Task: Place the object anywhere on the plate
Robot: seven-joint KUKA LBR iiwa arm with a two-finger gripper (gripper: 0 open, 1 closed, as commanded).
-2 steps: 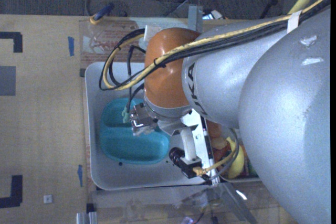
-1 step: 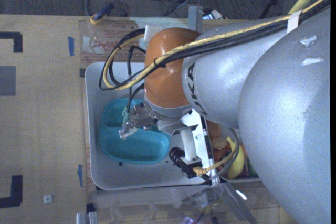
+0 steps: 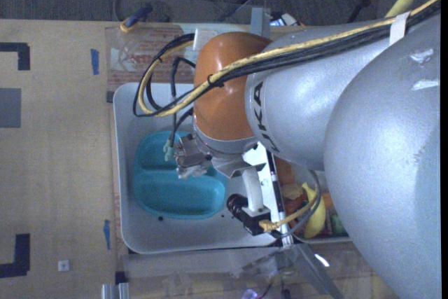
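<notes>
As the grey arm (image 3: 350, 115) reached in from the right of the camera view, its bulk covered most of the farther bin, and its orange band (image 3: 224, 91) lay over the upper half of the nearer white bin (image 3: 133, 220). The gripper (image 3: 187, 156) hung below the band, over the upper right part of the teal plate (image 3: 164, 192). Whether it was released, clenched or grasping anything could not be told, because the wrist hid its tip from the camera.

The plate lay flat in the nearer bin, towards that bin's left wall, and a ridge divided it into two shallow compartments. The visible part of its surface was bare teal.

A yellow, curved object (image 3: 316, 217) lay in the second bin (image 3: 329, 240), just beside an orange item (image 3: 285, 175), and both were partly hidden beneath the arm. Which of them was the task's object could not be told.

Yellow and black cables (image 3: 150, 80) looped from the band out over the nearer bin's upper left corner. On the tan bench (image 3: 56, 150), a strip of blue tape (image 3: 94, 61) and black corner marks (image 3: 17, 56) lay well apart from the bins.
</notes>
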